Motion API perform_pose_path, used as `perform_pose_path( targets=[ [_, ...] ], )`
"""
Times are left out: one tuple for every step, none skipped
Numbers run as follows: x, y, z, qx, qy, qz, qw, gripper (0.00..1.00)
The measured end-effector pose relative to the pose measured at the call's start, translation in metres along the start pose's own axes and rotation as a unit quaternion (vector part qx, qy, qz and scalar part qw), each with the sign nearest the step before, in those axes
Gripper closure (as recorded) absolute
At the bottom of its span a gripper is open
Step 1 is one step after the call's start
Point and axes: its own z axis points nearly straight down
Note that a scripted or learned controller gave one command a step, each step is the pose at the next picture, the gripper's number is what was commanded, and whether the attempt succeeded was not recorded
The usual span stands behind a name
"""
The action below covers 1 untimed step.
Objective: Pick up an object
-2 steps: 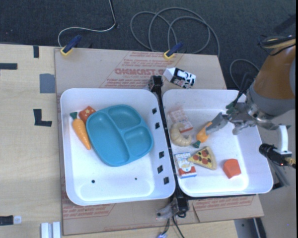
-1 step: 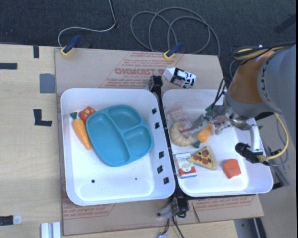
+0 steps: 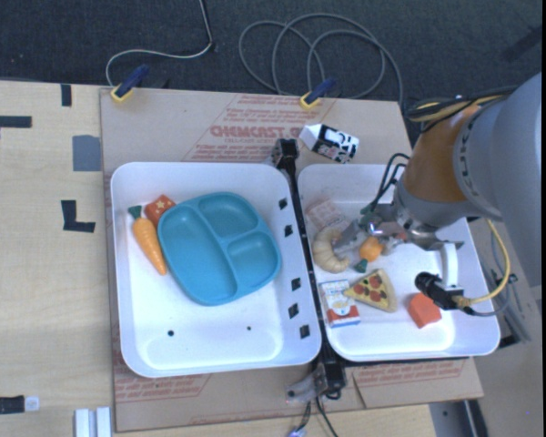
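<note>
Where the gripper [image 3: 369,235] hangs low in the right bin [image 3: 478,340], the small orange piece [image 3: 371,250] just under it reads as the likeliest thing to be picked.

Item one, small orange piece: rounded, toy-sized, probably light hollow plastic, stiff and a little slick. It sits near the middle of the right bin, touching or nearly touching the pale ring-shaped toy [image 3: 328,251] on its left. Best hold, I judge, is across its narrow width from above; a smooth round body may squirt out sideways if pinched off centre.

Item two, ring-shaped toy: beige, looks like a bagel or doughnut, rigid, crowding the orange piece closely enough to foul one finger.

Item three, pizza slice toy [image 3: 373,289]: flat wedge, just below the orange piece, lying flat on the bin floor, hard to get under.

Item four, small red-and-white carton [image 3: 340,302]: beside the pizza slice, near the bin divider.

Item five, orange-red block [image 3: 424,311]: apart, toward the lower right of the bin.

Item six, gripper: from here I cannot tell whether it is open or closed; nothing is visibly held.

Left bin [image 3: 209,349]: blue divided plate [image 3: 220,247], carrot toy [image 3: 148,242], small red piece [image 3: 160,206] beside it.
</note>
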Motion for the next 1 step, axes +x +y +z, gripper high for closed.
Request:
perform_pose_path(
  targets=[
    [-0.0004, 0.0006, -0.0099, -0.001, -0.001, 0.000, 1.0000, 1.00]
  ],
)
